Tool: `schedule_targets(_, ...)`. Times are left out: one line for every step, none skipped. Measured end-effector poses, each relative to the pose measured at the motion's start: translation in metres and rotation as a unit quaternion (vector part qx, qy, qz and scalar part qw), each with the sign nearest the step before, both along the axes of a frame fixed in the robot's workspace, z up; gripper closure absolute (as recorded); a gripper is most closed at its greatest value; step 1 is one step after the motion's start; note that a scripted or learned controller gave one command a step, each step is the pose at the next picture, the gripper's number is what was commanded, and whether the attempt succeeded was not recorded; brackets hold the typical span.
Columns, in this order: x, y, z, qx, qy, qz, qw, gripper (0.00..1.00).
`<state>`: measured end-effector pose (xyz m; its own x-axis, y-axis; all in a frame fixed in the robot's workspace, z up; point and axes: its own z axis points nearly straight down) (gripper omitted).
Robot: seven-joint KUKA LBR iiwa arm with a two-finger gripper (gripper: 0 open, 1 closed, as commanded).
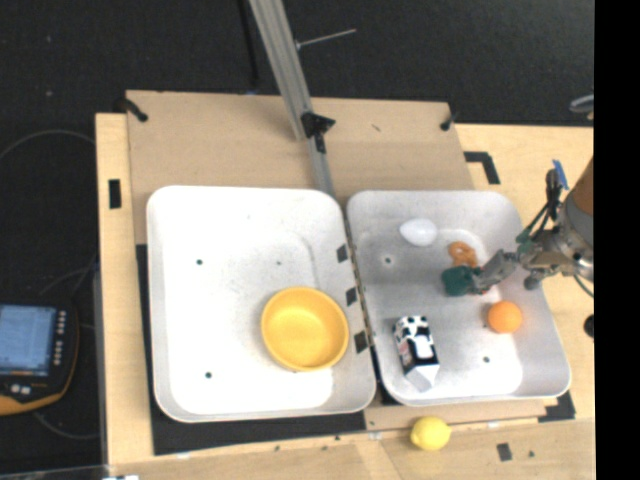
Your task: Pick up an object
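Claw (490, 271) reaches in from 3 o'clock, touching green object (458, 283) in right bin (540, 368); can't tell if it grips. Step: grasp approach, prob. Next: close firmly, lift straight, avoiding orange ball (505, 317) at 4 o'clock.

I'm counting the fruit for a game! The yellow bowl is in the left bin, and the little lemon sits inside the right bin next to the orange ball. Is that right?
Not quite. The lemon isn't in the right bin; it lies outside, on the bench in front of that bin, as the camera view shows. The yellow bowl is in the left bin, and the orange ball is in the right bin.
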<state>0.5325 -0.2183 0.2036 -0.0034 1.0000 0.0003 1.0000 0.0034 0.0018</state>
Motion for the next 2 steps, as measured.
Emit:
schedule_targets(0.0, 0.0, 0.0, 0.0001, 0.0, 0.0, 1.0, 0.0)
schedule_targets(-0.004, 0.004, -0.044, -0.0007, 0.003, -0.002, 1.0, 0.0)
